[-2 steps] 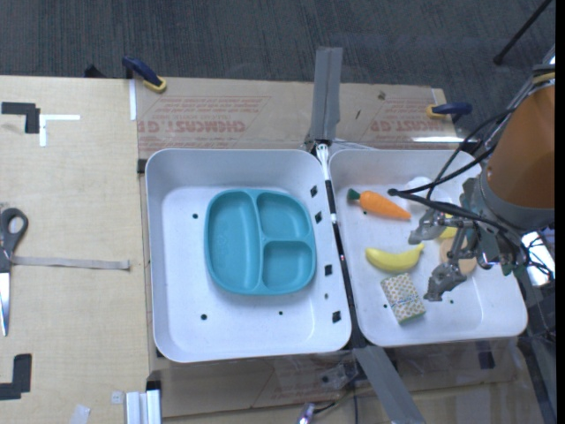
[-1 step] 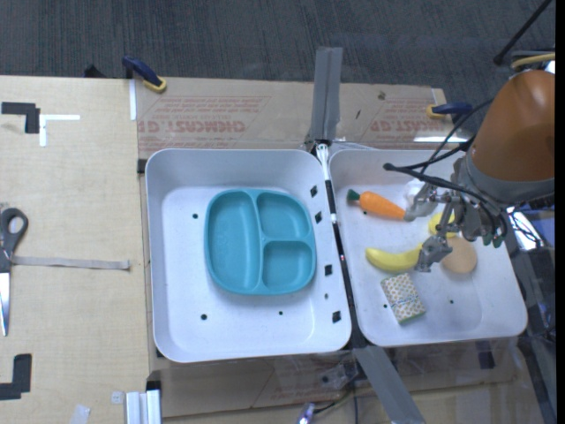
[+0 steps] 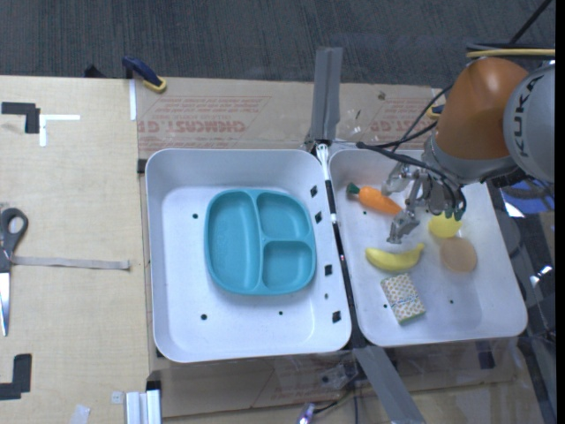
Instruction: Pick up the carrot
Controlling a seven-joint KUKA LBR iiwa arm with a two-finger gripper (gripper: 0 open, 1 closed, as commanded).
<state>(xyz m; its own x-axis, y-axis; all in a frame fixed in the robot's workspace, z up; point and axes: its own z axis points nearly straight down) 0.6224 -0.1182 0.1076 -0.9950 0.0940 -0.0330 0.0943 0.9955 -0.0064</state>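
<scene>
We read part of "KUKA" in dark letters on the grey arm (image 3: 530, 122) at the right edge, beside its orange band. On the cardboard sheet (image 3: 221, 113) behind the bins, red printing runs upside down and mirrored to us; it is too faint to spell out.

The bench (image 3: 71, 263) is pale wood-coloured board. Scissors (image 3: 9, 246) lie at its left edge, with a strip of grey tape (image 3: 71, 263) beside them and black corner marks above and below. A blue-and-yellow clamp (image 3: 143, 73) sits at the back edge, and beyond the bench is dark grey carpet (image 3: 221, 16).

The left bin (image 3: 168, 307) holds a teal tray (image 3: 261, 241) with three compartments. The right bin (image 3: 494, 316) holds the food items. The carrot (image 3: 378, 201) lies near the back left of this bin, green end toward the divider, tilted down to the right. A banana (image 3: 395, 256) lies nearer to us, a lemon (image 3: 445, 226) to the right, a pale egg-like item (image 3: 458, 256) just in front of the lemon, and a patterned sponge (image 3: 403, 298) closest to us.

The gripper (image 3: 403, 226) hangs over the right bin, just right of the carrot's orange tip and above the banana (cables trail from the wrist). We cannot tell whether its fingers are apart or together; nothing is seen between them.
</scene>
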